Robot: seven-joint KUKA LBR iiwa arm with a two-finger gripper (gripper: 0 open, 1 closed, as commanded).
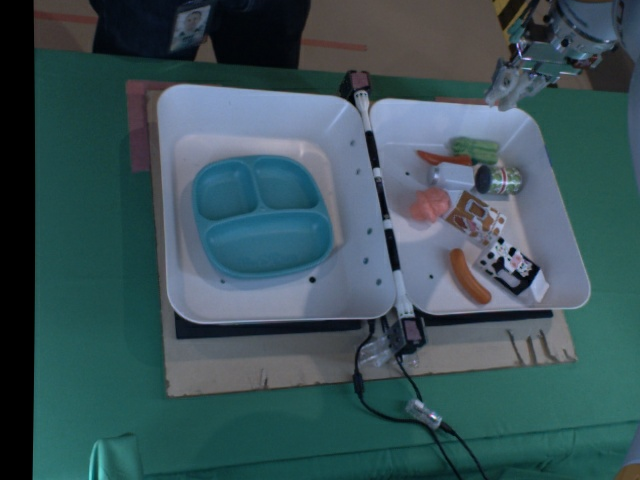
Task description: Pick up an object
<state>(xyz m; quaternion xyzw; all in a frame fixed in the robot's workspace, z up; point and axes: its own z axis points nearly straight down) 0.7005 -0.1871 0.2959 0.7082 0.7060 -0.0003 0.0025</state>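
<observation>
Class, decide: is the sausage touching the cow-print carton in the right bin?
Apart. The camera view shows a strip of white bin floor between the sausage and the cow-print carton.

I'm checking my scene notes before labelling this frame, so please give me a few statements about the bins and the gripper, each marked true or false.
1. The blue divided plate lies in the left bin. True.
2. The gripper is down among the items in the right bin. False: it hangs over that bin's far right corner, above the rim, with nothing between its fingers.
3. The sausage lies near the right bin's front edge. True.
4. The can stands upright. False: it lies on its side, beside the white bottle.
5. The pink lump sits on the blue plate. False: it lies in the right bin.
</observation>
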